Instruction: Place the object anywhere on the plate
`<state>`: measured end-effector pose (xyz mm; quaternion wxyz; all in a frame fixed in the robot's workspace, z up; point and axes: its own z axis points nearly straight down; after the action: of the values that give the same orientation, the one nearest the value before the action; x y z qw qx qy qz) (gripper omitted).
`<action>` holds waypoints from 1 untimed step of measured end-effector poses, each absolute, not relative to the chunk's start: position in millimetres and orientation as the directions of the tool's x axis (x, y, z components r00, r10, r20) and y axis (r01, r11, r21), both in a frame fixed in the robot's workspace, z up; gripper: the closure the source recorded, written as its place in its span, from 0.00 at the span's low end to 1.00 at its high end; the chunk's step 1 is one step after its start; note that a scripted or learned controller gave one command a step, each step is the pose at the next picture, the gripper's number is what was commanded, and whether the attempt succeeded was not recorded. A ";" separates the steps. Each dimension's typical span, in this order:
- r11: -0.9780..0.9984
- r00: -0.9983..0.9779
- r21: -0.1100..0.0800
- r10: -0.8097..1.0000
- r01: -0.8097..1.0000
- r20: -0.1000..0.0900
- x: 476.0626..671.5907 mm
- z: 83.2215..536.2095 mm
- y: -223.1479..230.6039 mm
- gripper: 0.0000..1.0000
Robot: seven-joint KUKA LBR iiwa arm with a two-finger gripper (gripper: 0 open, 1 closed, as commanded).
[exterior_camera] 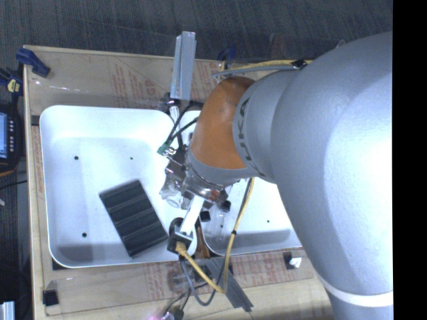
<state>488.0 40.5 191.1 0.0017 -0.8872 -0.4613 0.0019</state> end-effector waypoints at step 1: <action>-0.288 0.288 -0.003 0.958 0.958 -0.002 548.3 190.7 65.0 1.00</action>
<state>548.3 65.0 190.7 0.0007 -0.8025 -0.5966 0.0015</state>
